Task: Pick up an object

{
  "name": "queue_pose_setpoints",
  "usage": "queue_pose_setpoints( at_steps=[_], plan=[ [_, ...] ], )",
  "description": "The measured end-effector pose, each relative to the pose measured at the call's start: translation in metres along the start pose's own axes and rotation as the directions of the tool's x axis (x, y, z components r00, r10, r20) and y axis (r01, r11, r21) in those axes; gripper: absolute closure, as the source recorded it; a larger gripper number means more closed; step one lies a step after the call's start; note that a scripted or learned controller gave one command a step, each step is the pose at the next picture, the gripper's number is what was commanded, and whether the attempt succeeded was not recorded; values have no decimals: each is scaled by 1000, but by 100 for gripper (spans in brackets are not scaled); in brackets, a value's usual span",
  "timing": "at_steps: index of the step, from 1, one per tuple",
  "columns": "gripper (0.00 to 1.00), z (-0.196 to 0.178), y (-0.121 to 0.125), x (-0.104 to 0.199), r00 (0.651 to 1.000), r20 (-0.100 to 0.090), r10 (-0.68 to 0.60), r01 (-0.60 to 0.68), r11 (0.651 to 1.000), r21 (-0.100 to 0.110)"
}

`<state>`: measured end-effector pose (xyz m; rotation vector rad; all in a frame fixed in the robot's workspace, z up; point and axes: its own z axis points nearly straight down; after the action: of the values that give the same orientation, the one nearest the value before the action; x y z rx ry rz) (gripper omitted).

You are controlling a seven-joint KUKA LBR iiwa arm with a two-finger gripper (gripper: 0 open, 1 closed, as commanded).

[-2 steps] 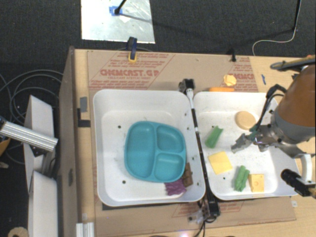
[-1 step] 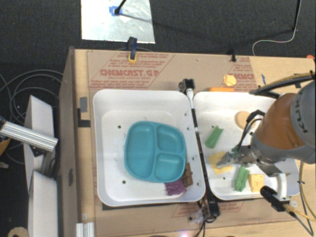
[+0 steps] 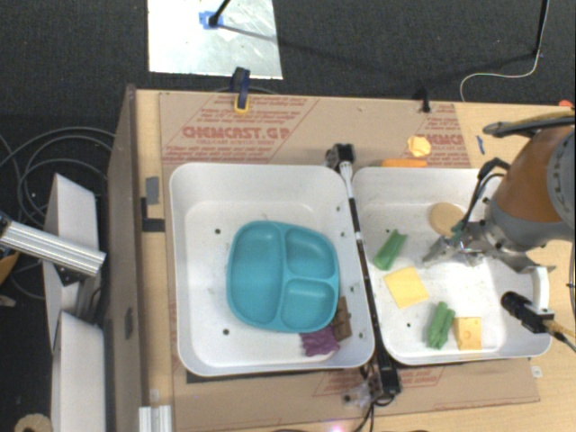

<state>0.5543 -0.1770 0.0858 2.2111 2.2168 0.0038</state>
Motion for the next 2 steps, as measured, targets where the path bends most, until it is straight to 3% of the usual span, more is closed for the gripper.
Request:
queue_pose_setpoints(
  at_steps=[1, 2],
  plan=[
    [0, -20, 93, -18, 1000, -1, -6, 6, 1000, -4],
    [0, 2, 78, -26, 1000, -5, 1, -1, 1000, 7]
  ],
)
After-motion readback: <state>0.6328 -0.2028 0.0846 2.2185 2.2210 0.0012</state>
